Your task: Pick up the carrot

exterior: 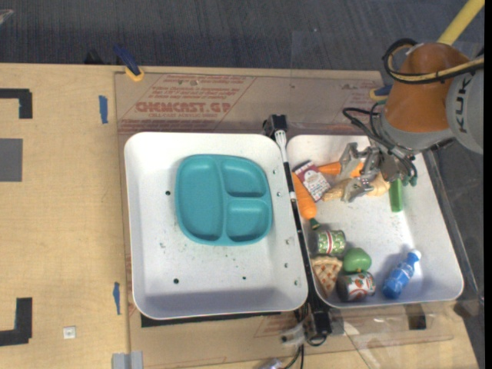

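Note:
The carrot [305, 203] is an orange elongated piece lying against the left wall of the right bin [438, 229], just below a red and white packet [313, 181]. A second thin orange piece [330, 168] lies between that packet and my gripper [360, 172]. The gripper hangs low over the upper middle of the right bin, to the right of the carrot and apart from it. Its silver fingers [351, 160] look spread, with a tan food piece [336, 193] just under and left of them. Nothing is visibly held.
The right bin also holds a green stick [395, 194], a green can [330, 242], a green round fruit [356, 260], a pizza slice [326, 272], a red can [355, 286] and a blue bottle [400, 275]. A teal divided plate [224, 198] lies in the left bin [146, 229].

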Controlling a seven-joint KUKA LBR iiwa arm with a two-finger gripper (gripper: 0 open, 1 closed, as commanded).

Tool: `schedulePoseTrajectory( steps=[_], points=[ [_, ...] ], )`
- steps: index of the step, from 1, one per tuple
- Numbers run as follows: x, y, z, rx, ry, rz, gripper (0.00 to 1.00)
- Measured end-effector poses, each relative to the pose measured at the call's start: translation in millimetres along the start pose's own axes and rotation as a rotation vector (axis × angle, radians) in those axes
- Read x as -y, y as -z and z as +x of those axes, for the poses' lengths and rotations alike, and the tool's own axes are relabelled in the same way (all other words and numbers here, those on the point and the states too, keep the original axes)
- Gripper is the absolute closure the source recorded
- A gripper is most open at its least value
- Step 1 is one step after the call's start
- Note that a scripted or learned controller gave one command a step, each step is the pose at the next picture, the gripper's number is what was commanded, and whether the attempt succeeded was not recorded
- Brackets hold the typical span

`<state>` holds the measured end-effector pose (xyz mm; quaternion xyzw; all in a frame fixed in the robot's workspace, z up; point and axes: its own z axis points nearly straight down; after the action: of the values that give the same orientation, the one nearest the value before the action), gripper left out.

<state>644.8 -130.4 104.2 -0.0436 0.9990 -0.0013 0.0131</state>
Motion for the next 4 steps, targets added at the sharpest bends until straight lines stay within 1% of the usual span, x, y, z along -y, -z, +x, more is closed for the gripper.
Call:
schedulePoseTrajectory(
  steps=[1, 2, 3, 4],
  points=[
    [-119.8, 86.9, -39.0, -0.007, 0.082, -0.008, 1.0],
    [-115.0, 82.8, -36.4, -0.016, 0.075, -0.007, 0.0],
    [-112.0, 83.4, 24.8, -0.019, 0.279, -0.007, 0.0],
    [-20.9, 31.3, -3.7, -0.016, 0.31, -0.006, 0.0]
  ],
)
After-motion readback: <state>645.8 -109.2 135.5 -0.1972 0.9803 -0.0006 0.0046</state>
